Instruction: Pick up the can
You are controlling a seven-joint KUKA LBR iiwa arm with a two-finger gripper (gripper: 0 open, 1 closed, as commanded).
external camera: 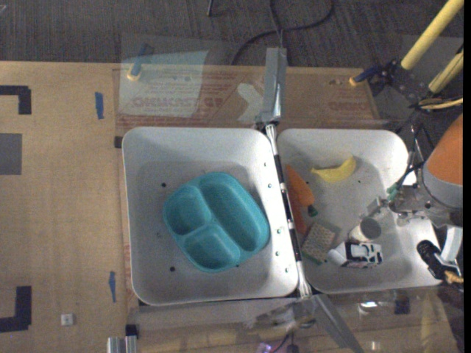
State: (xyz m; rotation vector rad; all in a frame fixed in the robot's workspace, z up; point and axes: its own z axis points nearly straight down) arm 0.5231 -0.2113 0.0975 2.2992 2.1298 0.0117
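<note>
Here's the view down onto the desk (59, 197), two white bins side by side. The left bin (143, 160) carries a teal divided plate (215, 220), sitting close to the bin's middle and turned at an angle.

Over to the right bin (390, 147), and it's a busy one. A yellow banana (335, 170) lies toward the far edge. An orange carrot-shaped piece (298, 190) runs along the left wall, right by the divider between the bins. Nearer the front edge there's a small gridded pad (319, 240), and just beside it a black-and-white packet (362, 254) lying flat.

And there's the can (369, 228), pale with a grey top, standing in the right half of the right bin, between the pad and the bin's right wall, just behind the packet.

The arm (450, 160) comes in over the right edge, orange band showing, and the tool (396, 201) hangs low over the bin, just beside the can on its far-right side. Nothing is visibly in its hold, and how far open it is I cannot tell; it's a blur of metal from this angle.
</note>
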